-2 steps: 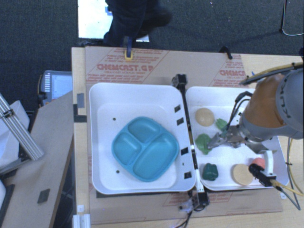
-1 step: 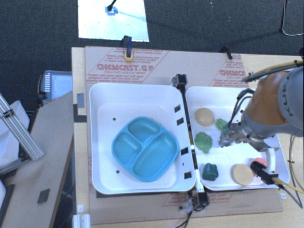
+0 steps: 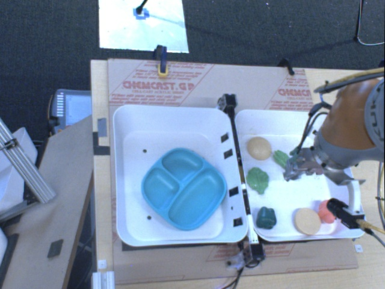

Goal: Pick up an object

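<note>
The right bin (image 3: 301,120) holds several small things. A tan ball (image 3: 260,148) lies near its back left, a small light green piece (image 3: 280,158) just right of it, and a bigger green leafy piece (image 3: 258,179) below. A dark teal lump (image 3: 266,217) sits at the front left. A tan disc (image 3: 307,221) and a pink-red piece (image 3: 325,211) lie at the front right. My gripper (image 3: 293,170) is low over the middle of this bin, just right of the small light green piece. Nothing shows between its fingers.
The left bin (image 3: 129,155) holds a blue divided plate (image 3: 183,187). A black divider strip (image 3: 236,161) runs between the two bins. The arm's grey body (image 3: 355,125) overhangs the right bin's right side. Cardboard (image 3: 198,83) lies under both bins.
</note>
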### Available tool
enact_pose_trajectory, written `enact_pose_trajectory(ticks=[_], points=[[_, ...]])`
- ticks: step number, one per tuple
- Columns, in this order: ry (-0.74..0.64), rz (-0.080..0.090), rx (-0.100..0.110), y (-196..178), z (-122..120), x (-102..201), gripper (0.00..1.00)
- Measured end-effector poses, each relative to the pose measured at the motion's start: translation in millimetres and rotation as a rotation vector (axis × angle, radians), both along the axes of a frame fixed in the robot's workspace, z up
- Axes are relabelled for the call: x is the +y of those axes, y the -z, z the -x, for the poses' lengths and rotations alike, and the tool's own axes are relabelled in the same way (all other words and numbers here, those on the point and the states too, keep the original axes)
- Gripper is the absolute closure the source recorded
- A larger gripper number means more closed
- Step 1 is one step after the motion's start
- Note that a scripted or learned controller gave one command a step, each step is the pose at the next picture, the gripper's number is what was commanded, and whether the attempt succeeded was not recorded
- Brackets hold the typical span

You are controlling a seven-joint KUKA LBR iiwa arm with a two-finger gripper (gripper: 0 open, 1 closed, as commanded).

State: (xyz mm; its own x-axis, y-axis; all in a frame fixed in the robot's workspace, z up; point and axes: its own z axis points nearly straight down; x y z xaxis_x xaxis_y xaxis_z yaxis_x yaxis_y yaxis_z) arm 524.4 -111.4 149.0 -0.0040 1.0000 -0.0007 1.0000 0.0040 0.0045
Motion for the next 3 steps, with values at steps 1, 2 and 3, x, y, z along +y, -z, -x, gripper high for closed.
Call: enact_pose_trajectory(ticks=[1,2,3], points=[[-0.001,0.001,-0.004,-62,-9,-2,1.00],[-0.001,0.001,-0.004,-116,-11,-2,1.00],[-0.004,-0.001,0.001,-116,-19,42,1.00]])
